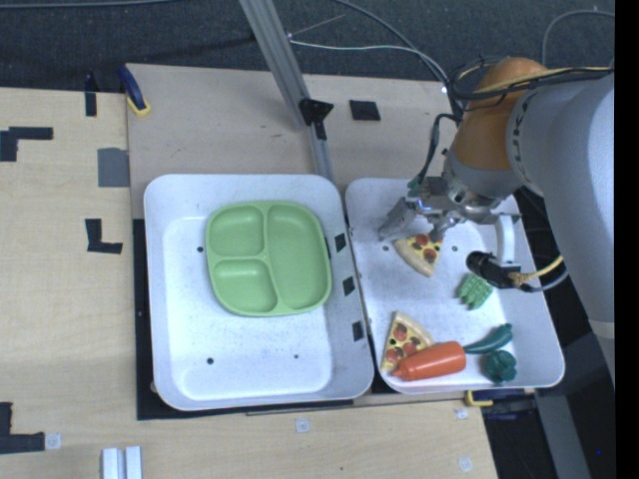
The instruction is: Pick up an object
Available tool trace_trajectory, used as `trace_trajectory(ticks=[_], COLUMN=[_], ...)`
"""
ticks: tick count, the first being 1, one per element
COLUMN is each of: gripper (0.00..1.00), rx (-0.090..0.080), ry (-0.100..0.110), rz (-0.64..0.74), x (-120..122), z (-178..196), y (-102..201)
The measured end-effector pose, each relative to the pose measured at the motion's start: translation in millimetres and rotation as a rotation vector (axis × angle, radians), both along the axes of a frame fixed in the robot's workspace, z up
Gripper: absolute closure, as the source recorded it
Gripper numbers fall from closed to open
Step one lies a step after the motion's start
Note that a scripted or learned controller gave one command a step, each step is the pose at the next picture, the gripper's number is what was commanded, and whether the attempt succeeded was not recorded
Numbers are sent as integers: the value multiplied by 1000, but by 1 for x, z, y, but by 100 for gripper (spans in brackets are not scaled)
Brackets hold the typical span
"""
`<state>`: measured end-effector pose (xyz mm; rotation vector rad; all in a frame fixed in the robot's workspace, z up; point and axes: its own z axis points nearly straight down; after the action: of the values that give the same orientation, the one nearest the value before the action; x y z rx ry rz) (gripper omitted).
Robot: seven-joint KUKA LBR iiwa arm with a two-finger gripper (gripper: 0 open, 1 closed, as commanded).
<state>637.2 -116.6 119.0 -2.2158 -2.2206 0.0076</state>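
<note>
Gripper (pixel 411 226) sits low in the right bin (pixel 529 312), fingers spread wide, gripping nothing. A toy pizza slice (pixel 420 252) lies just beside it (touching? can't tell). Green divided plate (pixel 269 257) in left bin (pixel 180 297).

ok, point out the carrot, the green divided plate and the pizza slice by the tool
carrot (pixel 432 361), camera view, middle of its orange body
green divided plate (pixel 270 258), camera view, central ridge between compartments
pizza slice (pixel 420 253), camera view, its topped face
</note>
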Motion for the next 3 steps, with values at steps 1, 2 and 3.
trace_trajectory(ticks=[1,2,3], gripper=[0,100,100], rx=[-5,-8,0], ry=[-13,-20,-8], rz=[0,1,-1], x=[2,4,-5], z=[-31,-18,37], y=[0,-1,-2])
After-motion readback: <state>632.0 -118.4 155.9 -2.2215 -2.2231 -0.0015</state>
